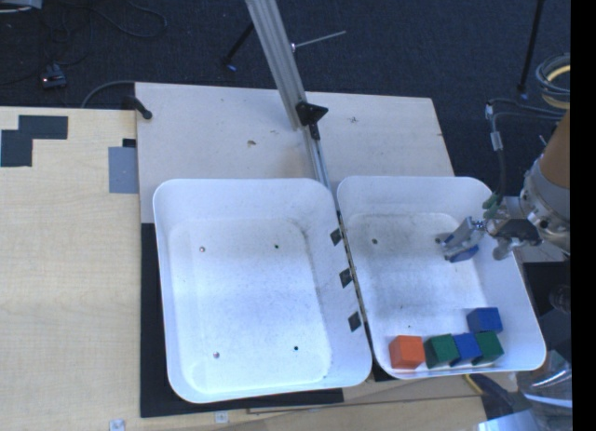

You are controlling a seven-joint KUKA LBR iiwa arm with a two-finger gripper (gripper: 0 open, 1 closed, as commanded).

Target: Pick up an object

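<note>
Two shallow white plastic bins, blocks in the right one.

Right bin (410,198): orange cube (406,352), green block (441,351), blue block (466,347), second green block (489,345) in a row at the near wall; blue cube (484,319) just behind. Grey two-finger gripper (458,243) over the far right side, well apart from the blocks, fingers spread, pinching nothing. Left bin (186,198) alongside.

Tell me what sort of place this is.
Likely a robotics lab set up for grasping trials. Two shallow white bins sit on a bench, coloured blocks lie in the right one, cables trail over dark carpet, and the gripper hangs above that bin.
</note>
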